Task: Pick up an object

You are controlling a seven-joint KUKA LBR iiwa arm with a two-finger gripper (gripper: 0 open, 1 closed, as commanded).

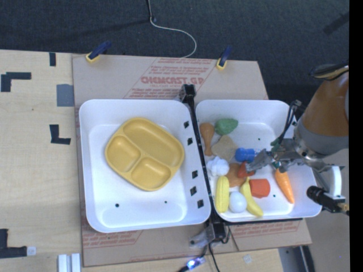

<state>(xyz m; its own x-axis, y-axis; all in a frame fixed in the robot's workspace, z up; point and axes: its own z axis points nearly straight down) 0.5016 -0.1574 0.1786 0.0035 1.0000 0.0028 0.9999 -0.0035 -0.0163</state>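
The arm comes in from three o'clock and its gripper (265, 160) hangs low over the right bin (266, 105); whether it is open or closed I cannot tell, and nothing shows as held. Its tip sits close above the blue piece (245, 154) and the red block (260, 188), with the carrot (284, 186) just beside it toward four o'clock. The rest of the toy food crowds the bin's nine o'clock side: a green piece (226, 126) at twelve, a yellow corn cob (222, 193), a white egg (237, 204) and a banana (252, 202) toward six. The left bin (91, 152) carries a yellow divided plate (144, 153); both bins rest on cardboard on the desk (34, 169). My reading: the step in hand is the descent onto a target, most likely the blue piece or the red block; the next move calls for settling around one item alone, closing, then lifting straight up clear of its neighbours.
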